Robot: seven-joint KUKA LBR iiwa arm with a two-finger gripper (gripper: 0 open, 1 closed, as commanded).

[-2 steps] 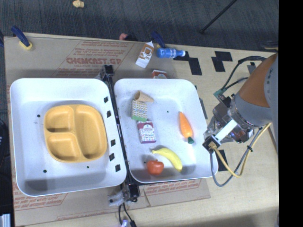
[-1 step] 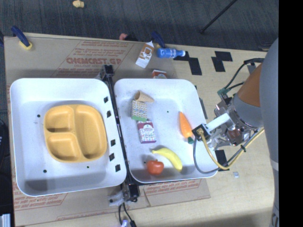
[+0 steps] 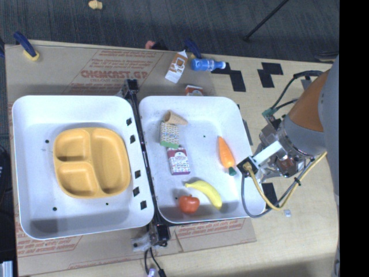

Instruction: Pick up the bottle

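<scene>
My tool (image 3: 282,164) hangs over the desk (image 3: 300,235), just outside the right wall of the right bin (image 3: 237,105) and about level with the carrot (image 3: 225,151). Opening state: I cannot tell, because the wrist covers it from above. The bottle (image 3: 204,64) is blue and lies on its side on the desk, outside both bins, just beyond the far rim of the right bin. Its long axis runs left to right, narrow end to the right. From my tool it lies well apart, toward the far side and to the left. A small carton (image 3: 176,67) lies just left of it. Required move, in my judgement: travel far and left, then close across the bottle's axis, near to far.
</scene>
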